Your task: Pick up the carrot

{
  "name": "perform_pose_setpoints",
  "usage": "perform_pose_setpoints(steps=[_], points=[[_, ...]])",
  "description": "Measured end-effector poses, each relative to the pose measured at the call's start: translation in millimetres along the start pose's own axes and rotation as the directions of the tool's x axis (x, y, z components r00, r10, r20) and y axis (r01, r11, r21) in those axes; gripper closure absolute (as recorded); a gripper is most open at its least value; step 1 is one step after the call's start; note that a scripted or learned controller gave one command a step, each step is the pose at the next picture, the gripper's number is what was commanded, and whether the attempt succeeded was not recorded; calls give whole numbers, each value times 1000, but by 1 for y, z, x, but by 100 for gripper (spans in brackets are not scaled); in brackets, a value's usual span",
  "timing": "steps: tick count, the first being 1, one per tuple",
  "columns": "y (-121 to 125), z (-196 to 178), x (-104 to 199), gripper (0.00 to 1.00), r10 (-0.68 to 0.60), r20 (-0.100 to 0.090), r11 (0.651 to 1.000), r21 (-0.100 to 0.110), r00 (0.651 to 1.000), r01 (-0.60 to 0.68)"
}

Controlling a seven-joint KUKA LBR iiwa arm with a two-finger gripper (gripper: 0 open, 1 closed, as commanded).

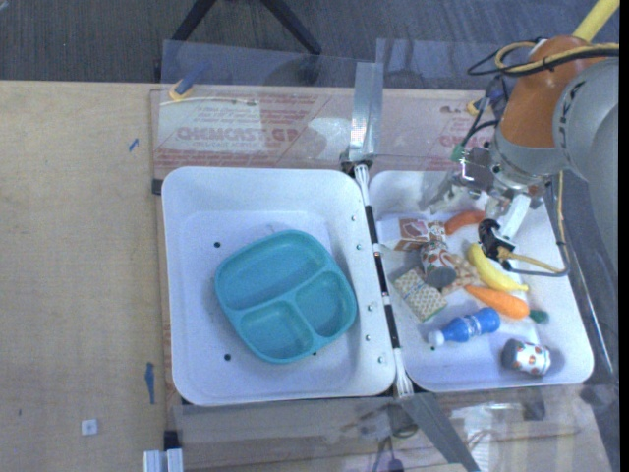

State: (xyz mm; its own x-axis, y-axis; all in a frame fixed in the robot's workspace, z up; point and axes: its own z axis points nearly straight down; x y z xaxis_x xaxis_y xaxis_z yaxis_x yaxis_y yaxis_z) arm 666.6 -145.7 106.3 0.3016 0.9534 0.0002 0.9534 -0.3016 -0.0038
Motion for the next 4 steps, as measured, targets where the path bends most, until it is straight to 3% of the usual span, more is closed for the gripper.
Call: perform_pose_setpoints(steps=[1, 2, 3, 4], points=[[1, -9, -2, 100, 5, -1, 1000, -1, 1000, -5], [7, -116, -20, 100, -197, 2, 980, -4, 980, 197], [14, -236, -44, 100, -200, 3, 980, -4, 980, 200], [14, -236, -44, 0, -200, 2, 980, -4, 980, 200]])
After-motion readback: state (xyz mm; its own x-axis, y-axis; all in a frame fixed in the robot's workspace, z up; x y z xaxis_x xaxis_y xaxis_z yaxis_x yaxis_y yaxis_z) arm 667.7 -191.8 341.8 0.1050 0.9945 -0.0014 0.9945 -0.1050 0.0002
